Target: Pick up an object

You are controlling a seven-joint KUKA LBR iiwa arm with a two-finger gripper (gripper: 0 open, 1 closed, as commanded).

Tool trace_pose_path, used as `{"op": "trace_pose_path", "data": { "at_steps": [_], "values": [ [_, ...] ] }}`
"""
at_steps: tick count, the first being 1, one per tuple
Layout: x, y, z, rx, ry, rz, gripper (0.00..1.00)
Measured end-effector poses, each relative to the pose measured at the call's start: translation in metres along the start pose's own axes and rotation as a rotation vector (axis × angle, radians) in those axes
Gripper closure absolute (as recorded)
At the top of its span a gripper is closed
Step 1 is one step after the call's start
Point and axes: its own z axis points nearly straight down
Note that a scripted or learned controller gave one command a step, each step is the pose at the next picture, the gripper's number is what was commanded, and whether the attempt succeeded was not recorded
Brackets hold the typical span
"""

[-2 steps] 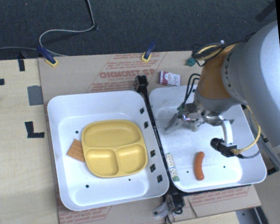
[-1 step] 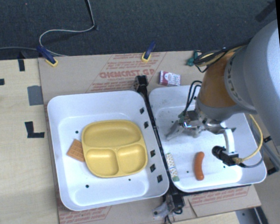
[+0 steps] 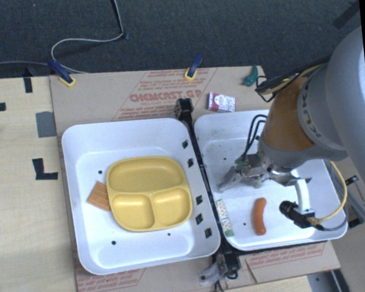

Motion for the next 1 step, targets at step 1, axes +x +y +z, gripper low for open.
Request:
{"op": "trace_pose_path", "data": {
  "at_steps": [1],
  "values": [
    [-0.0084, 0.0603, 0.0008, 0.001, 0.000, 0.000, 0.00]
  ]
}}
